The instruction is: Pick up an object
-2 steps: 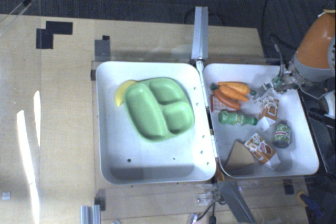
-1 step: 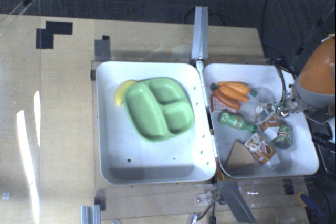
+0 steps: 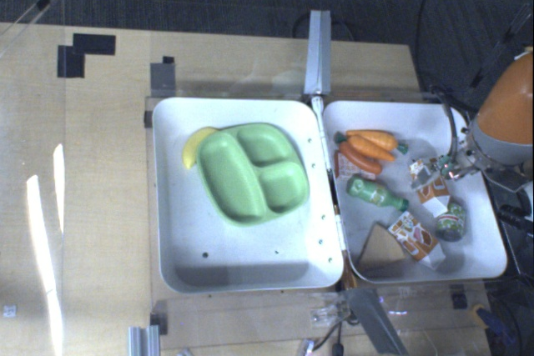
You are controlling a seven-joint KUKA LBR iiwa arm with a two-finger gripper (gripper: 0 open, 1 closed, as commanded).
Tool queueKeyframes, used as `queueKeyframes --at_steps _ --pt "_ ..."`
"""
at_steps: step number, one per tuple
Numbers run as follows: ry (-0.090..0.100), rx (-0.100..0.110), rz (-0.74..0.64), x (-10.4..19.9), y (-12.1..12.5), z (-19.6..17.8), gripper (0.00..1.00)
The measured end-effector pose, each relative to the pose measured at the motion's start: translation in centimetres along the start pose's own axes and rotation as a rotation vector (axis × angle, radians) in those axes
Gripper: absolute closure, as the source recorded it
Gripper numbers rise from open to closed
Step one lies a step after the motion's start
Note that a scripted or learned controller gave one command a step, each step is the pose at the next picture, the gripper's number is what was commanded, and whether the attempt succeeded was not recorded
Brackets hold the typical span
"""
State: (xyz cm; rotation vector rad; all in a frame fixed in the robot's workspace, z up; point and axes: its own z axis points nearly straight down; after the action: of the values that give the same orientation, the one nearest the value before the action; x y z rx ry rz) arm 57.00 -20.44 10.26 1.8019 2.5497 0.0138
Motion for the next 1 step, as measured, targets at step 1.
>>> queueKeyframes --at_steps 1 --pt "0.005 0.011 0.163 5.32 4.32 -15.10 1.00"
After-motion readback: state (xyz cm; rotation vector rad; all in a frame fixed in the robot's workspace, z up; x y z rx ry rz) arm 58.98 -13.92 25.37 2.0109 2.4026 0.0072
